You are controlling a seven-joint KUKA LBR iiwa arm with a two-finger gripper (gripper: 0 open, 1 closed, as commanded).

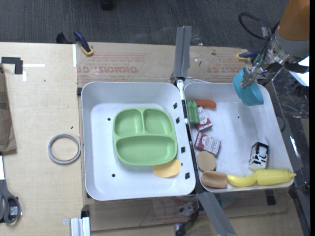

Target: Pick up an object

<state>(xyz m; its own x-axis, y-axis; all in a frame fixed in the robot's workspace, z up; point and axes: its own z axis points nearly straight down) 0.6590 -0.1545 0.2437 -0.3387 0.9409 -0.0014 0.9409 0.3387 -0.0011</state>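
Seen from above at a slant: two white bins side by side on a bench. At the far right, gripper (pixel 252 75) raised over the far right corner of the right bin (pixel 275 127), clenched on a blue cup (pixel 248 91), the cup's rim pinched between the fingers, its body hanging tilted just above the bin's far wall. Above it, the grey arm with its orange band (pixel 297 11), cables looping beside the wrist.

In the right bin, along the left side: a carrot (pixel 205 103) at the far end, a green packet (pixel 191 111) next to it, two small red-and-white cartons (pixel 206 142) nearer. At the near edge, a brown bun (pixel 213 179), a round tan disc (pixel 206 160) just behind it, and a banana (pixel 261 178) lying along the near wall. A black-and-white carton (pixel 258 155) standing just beyond the banana.

In the left bin (pixel 93 132): a green divided plate (pixel 145 135) in the middle, a yellow chip-like piece (pixel 167 169) touching its near edge.

On the bench to the left, a grey ring (pixel 64 148).
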